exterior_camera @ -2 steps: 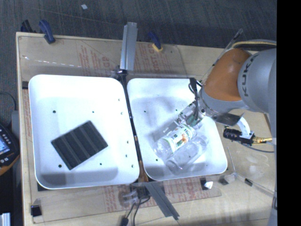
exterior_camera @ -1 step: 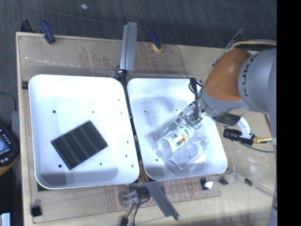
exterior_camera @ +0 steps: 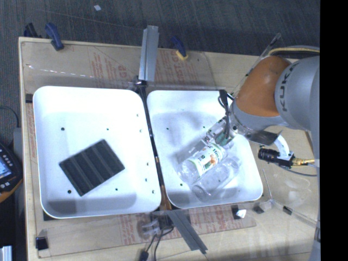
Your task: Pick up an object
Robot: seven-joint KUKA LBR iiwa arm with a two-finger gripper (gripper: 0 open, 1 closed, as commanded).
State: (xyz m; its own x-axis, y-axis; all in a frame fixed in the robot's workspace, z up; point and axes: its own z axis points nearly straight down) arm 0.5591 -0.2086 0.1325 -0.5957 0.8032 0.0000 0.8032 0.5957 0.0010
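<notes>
clear plastic is what matters here: a crumpled transparent bottle with a green and white label lies on its side in the right bin, toward that bin's near right part. its long axis runs on a slant, from the lower left up toward the upper right, and its upper end sits right at the gripper, which hangs low over the bin at the end of the grey arm reaching in from the right. the bottle therefore lies down and to the left of the gripper, touching or nearly touching it; whether the pincer is open, closed, or gripping the bottle cannot be told from this slant, since the wrist covers that spot. the bottle's far end comes near the bin's front wall, and the right wall is just beside the gripper, so room is tight on those two sides, while the bin floor toward the upper left lies bare. a dark ribbed slab lies in the left bin, well apart across the divider.
</notes>
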